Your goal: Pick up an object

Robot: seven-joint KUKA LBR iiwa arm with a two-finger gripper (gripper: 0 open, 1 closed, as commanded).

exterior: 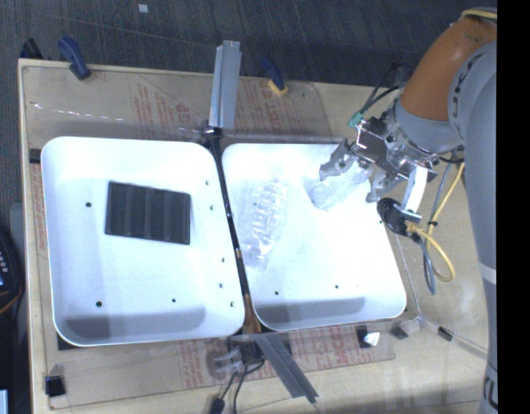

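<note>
Two white bins sit side by side on the bench. Left bin (66, 231) has a dark ridged pad (148, 213). Over the right bin (369, 291), the gripper (351, 172) pinches a clear plastic thing (334, 190); another clear plastic wrapper (263, 218) lies near the divider.

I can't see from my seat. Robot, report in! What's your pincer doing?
Pincer over right bin's far corner. Clear object at its tip, grip unconfirmed. Clear plastic piece lies near divider. Dark ridged block in left bin.
</note>
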